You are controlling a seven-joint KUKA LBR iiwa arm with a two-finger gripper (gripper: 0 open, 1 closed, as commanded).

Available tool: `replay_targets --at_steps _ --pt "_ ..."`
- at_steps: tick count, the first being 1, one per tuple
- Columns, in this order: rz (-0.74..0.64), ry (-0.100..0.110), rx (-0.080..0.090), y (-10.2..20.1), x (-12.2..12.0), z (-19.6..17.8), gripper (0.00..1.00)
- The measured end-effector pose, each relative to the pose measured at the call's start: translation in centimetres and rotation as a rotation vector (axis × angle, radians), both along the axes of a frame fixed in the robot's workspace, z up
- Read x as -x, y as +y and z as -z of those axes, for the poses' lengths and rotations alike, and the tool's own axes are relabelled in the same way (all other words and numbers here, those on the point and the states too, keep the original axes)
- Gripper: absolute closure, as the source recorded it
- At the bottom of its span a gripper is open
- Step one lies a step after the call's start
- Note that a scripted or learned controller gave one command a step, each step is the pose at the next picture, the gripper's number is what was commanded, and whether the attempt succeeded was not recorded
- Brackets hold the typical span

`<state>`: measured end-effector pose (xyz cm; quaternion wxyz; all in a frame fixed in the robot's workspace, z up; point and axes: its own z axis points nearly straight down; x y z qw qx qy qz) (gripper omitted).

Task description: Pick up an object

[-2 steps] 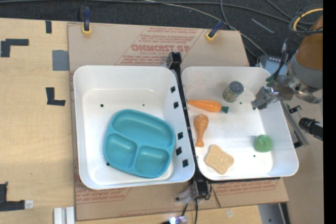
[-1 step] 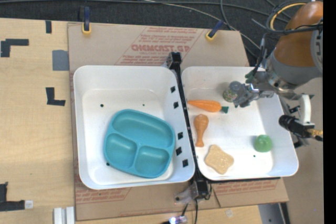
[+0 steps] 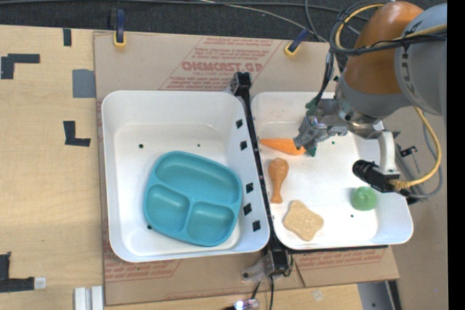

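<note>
An orange toy carrot [image 3: 280, 147] lies in the right bin [image 3: 334, 237] near its left wall, pointing left. My gripper [image 3: 308, 139] hangs low over the carrot's thick right end, touching or nearly touching it. A tan toy drumstick [image 3: 277, 176] lies just below the carrot. A toast-like tan piece [image 3: 302, 220] sits near the bin's front edge. A green ball [image 3: 365, 197] rests at the right side.
The left bin [image 3: 120, 120] holds a blue divided plate [image 3: 192, 197]. A black divider [image 3: 249, 149] runs between the bins. The grey arm with its orange band [image 3: 381, 47] covers the right bin's far right corner. Cables loop above it.
</note>
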<state>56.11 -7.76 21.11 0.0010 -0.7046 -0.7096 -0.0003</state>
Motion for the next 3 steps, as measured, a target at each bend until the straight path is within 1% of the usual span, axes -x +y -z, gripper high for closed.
replay_targets --at_steps 1,2,3 --pt "0.002 0.001 0.001 4.7 0.4 0.6 1.0" --pt "-0.001 0.0 0.0 10.5 1.0 -0.6 1.0" --pt "0.0 0.003 0.001 16.1 1.4 0.3 1.0"
